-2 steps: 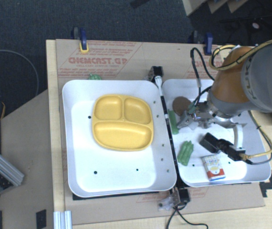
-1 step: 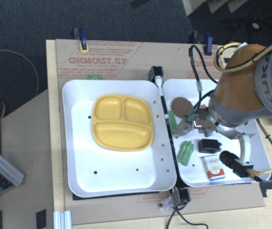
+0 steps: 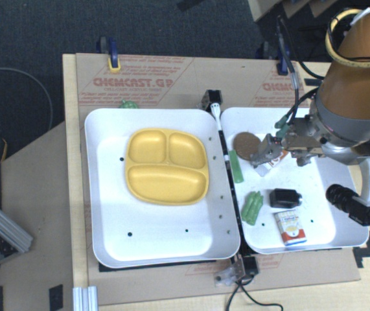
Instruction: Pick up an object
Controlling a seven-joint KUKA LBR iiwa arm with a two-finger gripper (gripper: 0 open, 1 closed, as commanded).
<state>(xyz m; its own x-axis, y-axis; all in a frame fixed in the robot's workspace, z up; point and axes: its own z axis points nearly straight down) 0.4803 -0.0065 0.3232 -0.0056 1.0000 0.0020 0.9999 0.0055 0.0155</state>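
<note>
Arm reaches in from right over right bin (image 3: 340,238). Gripper (image 3: 267,155) sits low in that bin's upper-left area, just beside brown disc (image 3: 245,142); a small red-and-white item lies under it. Finger state: cannot tell.

Right bin contents: green stick (image 3: 236,168) along left wall, green ridged piece (image 3: 252,207) near bottom left, black block (image 3: 284,197) at centre, red-and-white carton (image 3: 290,228) just below block.

Left bin (image 3: 107,193) holds yellow divided plate (image 3: 167,166), approx. centred. Both bins rest on counter (image 3: 81,83).
</note>
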